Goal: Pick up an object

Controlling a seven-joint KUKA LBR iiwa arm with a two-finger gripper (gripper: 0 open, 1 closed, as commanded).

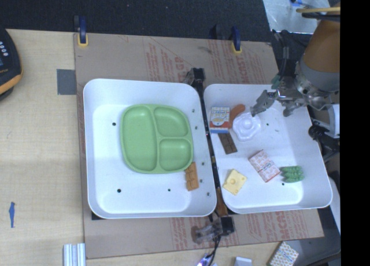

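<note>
Several small objects lie in the right-hand shallow white bin (315,161): a clear, whitish plastic lump (245,126) near the bin's upper middle, a small printed box with an orange label (219,116) just to its left, a reddish-orange piece (237,110) touching the box's upper right, a dark brown flat bar (228,143) below them, a yellow cheese-like wedge (234,181), a pink-and-white patterned packet (264,165) and a green knobbly toy (292,173) near the bin's right side. The left-hand white bin (98,143) holds a pale green divided plate (156,137) and an orange cracker-like strip (191,176). The two-finger gripper (272,102) hangs over the upper part of the right bin with its fingers spread apart and nothing between them, just right of the clear lump. The step in hand looks like choosing and approaching a target. That lump is nearest, but it crowds the box and the reddish piece, so the fingers should straddle it alone and descend straight, closing only once low enough. The packet and the wedge lie more apart and may be easier picks.
</note>
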